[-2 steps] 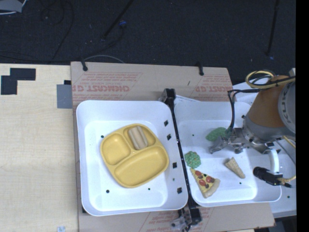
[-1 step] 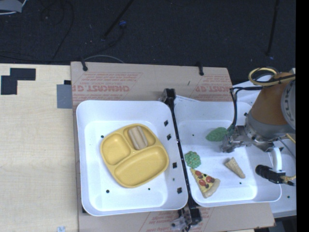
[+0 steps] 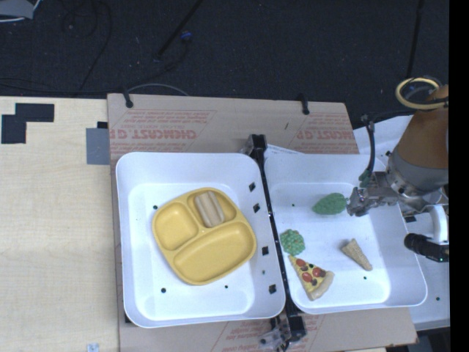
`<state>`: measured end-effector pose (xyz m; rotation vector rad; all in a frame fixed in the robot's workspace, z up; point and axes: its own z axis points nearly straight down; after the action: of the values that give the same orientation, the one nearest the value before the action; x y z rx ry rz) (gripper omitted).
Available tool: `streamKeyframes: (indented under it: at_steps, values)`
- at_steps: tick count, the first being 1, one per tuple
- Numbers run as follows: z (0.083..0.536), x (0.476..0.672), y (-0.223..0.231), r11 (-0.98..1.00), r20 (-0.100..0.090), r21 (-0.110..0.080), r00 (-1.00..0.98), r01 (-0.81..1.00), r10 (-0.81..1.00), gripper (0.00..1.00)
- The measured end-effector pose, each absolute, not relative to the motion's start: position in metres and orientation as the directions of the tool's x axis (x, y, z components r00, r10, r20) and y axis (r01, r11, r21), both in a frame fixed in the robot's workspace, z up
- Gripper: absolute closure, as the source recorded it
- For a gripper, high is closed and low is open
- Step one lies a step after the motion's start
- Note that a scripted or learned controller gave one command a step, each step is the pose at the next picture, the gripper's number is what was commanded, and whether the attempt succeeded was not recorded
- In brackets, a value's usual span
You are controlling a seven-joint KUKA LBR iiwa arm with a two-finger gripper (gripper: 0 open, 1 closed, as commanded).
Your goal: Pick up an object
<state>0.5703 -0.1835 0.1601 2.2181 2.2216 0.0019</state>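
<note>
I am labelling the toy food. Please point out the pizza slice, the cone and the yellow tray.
pizza slice (image 3: 312, 273), camera view, on its red topping.
cone (image 3: 357, 254), camera view, on its middle.
yellow tray (image 3: 212, 259), camera view, on its large bare compartment.

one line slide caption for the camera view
Gripper beside a green leafy toy in the right bin; yellow divided plate in the left.

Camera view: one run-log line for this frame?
arm: over right bin | gripper: beside green leafy piece, nothing seen held | same bin: broccoli, pizza slice, cone | left bin: yellow tray
</note>
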Motion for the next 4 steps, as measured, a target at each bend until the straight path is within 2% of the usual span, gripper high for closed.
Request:
streamKeyframes:
  at_steps: [2,4]
  values:
    - [0.272,0.586,-0.181,0.003,-0.001,0.004,-0.003,1.0,1.0,1.0]
    - [0.259,0.579,-0.08,0.005,0.003,-0.004,-0.005,1.0,1.0,1.0]
